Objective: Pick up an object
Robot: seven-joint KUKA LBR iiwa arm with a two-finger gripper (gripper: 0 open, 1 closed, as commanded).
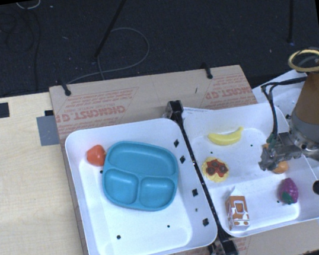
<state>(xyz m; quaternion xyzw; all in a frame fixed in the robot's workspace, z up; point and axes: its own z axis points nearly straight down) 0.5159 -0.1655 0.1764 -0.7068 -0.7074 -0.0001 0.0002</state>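
1. The two bins, the left bin (98, 235) and the right bin (264, 221), are plain white, with small black dots on the floor.
2. The divided plate (139, 175) in the left bin is light blue.
3. The round piece (96, 155) to the left of the plate is orange-red.
4. In the right bin, the banana (226, 137) is yellow.
5. The small disc (215, 169) is yellow with red and dark spots.
6. The carton (237, 212) is white with orange-brown print.
7. The fruit (288, 190) at the near right is purple with a little green.
8. The cardboard (143, 99) under the bins is tan with red letters.
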